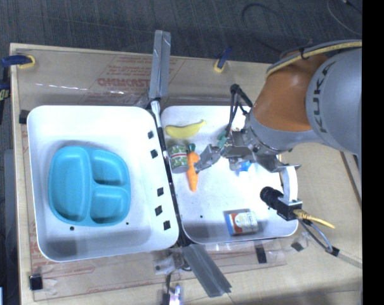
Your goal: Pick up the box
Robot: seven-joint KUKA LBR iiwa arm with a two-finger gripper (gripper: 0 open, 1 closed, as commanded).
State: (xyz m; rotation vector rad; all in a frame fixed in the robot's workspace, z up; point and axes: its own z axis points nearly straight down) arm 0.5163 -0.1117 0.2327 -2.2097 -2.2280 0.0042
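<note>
The box (241,221), small with a red and white label, lies near the front edge of the right bin (207,211). My gripper (206,158) hangs over the middle of that bin, well behind and to the left of the box. It sits right beside the orange carrot (192,172), and nothing shows in its grasp. The grey arm with its orange band (287,103) covers the bin's right part.
A yellow banana (184,129) lies at the back of the right bin, with a small green-labelled can (178,157) just in front of it. A blue object (243,166) peeks out under the wrist. The left bin (36,170) holds a blue divided tray (89,184).
</note>
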